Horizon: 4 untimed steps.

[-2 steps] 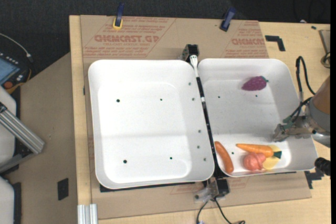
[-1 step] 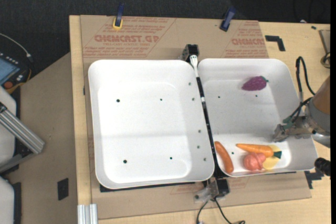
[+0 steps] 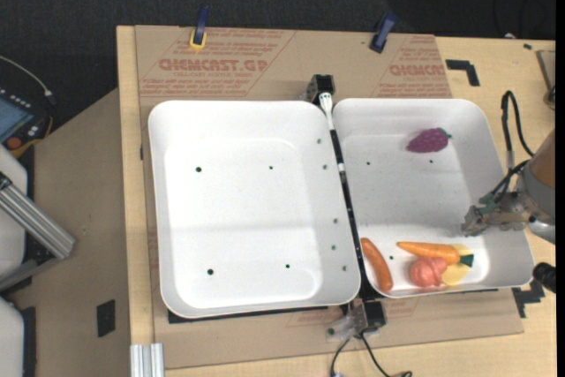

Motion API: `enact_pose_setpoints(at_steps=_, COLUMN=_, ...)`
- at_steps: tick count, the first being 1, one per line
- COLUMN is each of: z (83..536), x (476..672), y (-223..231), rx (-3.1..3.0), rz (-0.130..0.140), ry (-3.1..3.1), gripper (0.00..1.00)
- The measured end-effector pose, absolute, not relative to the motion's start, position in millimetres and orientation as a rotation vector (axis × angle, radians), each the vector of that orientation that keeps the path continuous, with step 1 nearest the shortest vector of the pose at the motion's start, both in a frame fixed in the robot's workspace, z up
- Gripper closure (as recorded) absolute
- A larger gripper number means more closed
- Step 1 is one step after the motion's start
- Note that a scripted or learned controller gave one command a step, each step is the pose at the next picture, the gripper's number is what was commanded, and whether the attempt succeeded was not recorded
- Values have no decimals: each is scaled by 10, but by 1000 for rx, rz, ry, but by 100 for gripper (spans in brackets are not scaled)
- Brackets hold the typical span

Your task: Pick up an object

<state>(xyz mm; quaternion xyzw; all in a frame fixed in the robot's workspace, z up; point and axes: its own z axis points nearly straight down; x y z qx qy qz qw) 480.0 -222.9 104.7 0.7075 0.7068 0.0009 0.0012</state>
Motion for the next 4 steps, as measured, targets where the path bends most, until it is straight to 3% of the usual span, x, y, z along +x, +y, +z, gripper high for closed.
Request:
enact_pose_setpoints(at_steps=1, z=977, x=4792, y=-1226, rx=2217, rz=2, ry=2236, gripper=100)
enact_pose_setpoints(at_steps=2, z=2380, x=5186, y=-1458, rx=2207, rz=13, ry=2212, gripper=100)
enact_pose_setpoints(at_steps=3, z=2396, x=4776, y=-1585, rx=2226, rz=-1, ry=2220, gripper=100)
enact_pose_setpoints(at_steps=4, z=1955, x=4912, y=-1055, rx=2220, rz=-2, ry=2232, gripper=100)
